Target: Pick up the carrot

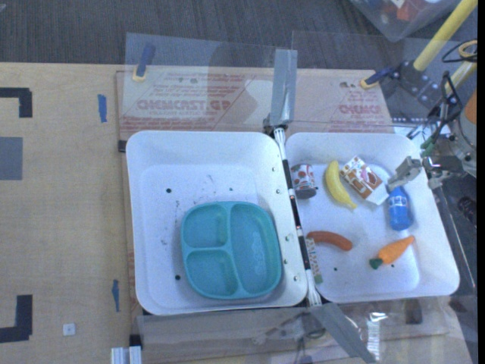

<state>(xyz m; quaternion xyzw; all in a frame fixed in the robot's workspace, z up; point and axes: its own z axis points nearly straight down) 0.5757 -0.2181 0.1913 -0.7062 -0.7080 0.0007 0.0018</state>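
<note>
The carrot, orange with a green stub at its left end, lies tilted near the front right of the right bin. My gripper hangs at the right bin's far right side, just above a blue bottle. It is well apart from the carrot, which lies toward the front of the bin from it. Nothing shows in the gripper's grasp.
In the right bin also lie a yellow banana, a small can, a snack carton and a reddish sausage. The left bin holds a teal divided plate. Cables and clutter sit beyond the right bin.
</note>
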